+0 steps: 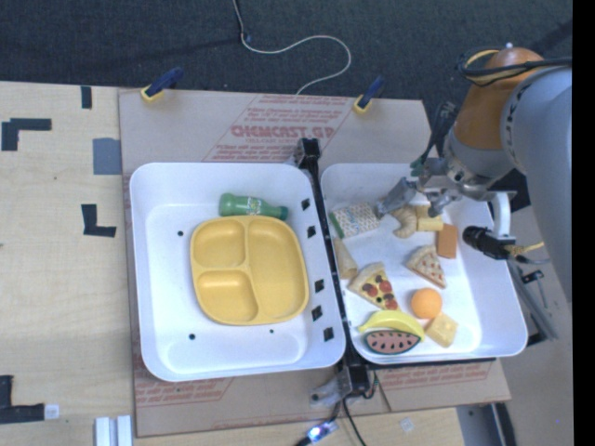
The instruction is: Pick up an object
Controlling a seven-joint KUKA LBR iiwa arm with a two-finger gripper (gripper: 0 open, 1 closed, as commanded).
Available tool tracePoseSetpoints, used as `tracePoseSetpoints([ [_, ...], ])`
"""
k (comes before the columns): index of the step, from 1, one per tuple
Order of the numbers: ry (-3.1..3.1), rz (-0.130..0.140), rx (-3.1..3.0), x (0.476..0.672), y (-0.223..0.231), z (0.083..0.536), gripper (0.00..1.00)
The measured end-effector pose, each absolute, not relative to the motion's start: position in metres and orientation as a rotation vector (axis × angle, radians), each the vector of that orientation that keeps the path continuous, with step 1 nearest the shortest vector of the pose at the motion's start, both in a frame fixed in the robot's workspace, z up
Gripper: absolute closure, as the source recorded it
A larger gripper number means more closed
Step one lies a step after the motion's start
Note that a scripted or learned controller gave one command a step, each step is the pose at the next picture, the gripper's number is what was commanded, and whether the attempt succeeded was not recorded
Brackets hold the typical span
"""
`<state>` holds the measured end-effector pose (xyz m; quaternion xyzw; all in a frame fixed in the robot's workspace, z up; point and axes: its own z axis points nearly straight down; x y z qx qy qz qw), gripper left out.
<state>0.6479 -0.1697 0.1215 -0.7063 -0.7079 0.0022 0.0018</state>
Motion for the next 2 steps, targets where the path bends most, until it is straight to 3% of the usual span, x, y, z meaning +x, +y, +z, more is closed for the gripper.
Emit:
tracePoseSetpoints([
  [1, -2.236, -0.007, -2.225, 0.652, -0.169, 0.090, 0.00],
  [2, -2.236, -0.012, -2.226, 0.654, -0.168, 0.102, 1.00],
])
